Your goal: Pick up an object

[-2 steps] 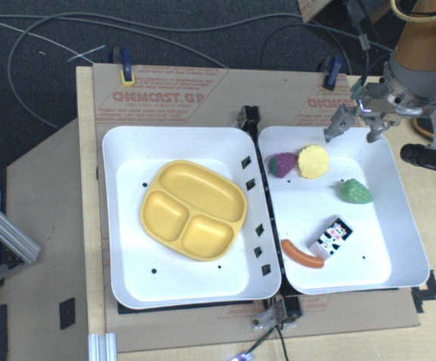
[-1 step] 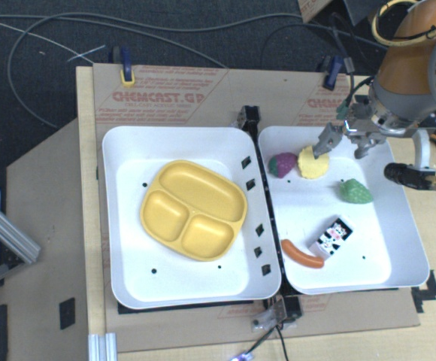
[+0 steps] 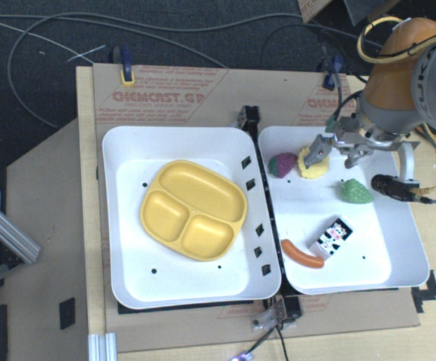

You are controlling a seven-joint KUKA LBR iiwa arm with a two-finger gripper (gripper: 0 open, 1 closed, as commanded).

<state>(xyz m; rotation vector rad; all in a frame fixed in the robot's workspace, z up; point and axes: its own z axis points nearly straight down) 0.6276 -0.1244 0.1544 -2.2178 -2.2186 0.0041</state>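
Although the gripper (image 3: 331, 146) hangs low in the right bin (image 3: 398, 269), just beside the yellow object (image 3: 313, 168) at upper right of the frame, whether it is clenched cannot be told, so nothing looks lifted and the pick remains undone.

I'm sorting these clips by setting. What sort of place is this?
Most likely a robotics lab bench rigged for pick-up trials. Two shallow white plastic bins sit clamped on a brown board, loose cables trail over dark carpet, and small toy foods, such as an orange toy sausage, lie beneath the grey arm's gripper.
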